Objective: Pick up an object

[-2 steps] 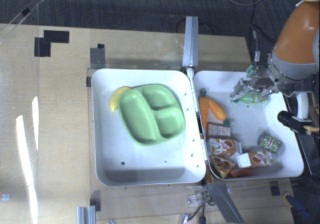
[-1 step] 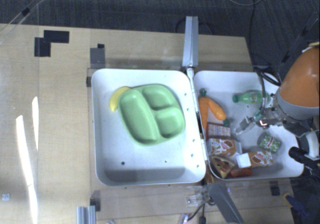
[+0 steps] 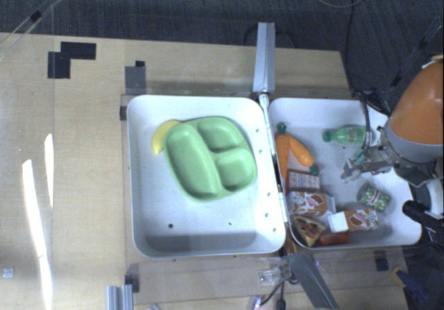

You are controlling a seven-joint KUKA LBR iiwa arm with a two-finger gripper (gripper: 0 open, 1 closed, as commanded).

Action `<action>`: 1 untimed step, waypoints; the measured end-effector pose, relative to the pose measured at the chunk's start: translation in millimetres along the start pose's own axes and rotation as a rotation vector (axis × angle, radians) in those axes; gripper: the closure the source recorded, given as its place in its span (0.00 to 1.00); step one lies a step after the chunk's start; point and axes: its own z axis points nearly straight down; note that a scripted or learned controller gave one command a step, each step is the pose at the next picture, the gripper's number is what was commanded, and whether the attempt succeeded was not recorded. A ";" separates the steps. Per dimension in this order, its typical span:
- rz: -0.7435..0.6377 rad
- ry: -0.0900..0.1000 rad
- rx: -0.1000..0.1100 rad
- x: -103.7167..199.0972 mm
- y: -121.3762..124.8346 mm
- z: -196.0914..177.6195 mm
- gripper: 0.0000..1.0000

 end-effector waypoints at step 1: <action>-0.215 -0.003 -0.003 -6.8 -1.9 -40.3 1.00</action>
